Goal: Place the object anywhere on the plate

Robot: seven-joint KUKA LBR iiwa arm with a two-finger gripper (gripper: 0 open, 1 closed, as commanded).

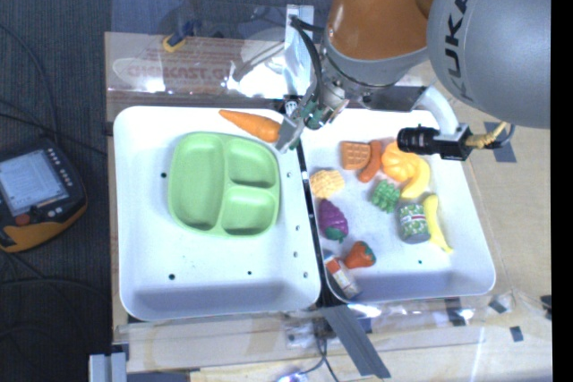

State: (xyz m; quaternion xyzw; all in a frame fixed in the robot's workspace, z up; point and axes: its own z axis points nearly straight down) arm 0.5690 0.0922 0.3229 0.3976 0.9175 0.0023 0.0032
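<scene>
An orange carrot [250,124] lies level just beyond the far right corner of the green three-compartment plate [224,183] in the left bin [152,282]. Its thick end sits between the fingertips of my gripper [286,135], which is shut on it above the divide between the bins. The carrot's pointed end aims left, along the bin's back wall. The arm's grey and orange wrist [385,4] hangs over the back of the right bin and hides what is under it.
The right bin [466,273] holds several toy foods: a waffle [354,156], corn [326,184], a purple eggplant [332,217], a banana [436,222], a green can [413,222] and a strawberry [358,256]. A black handheld device [40,185] lies left of the bench.
</scene>
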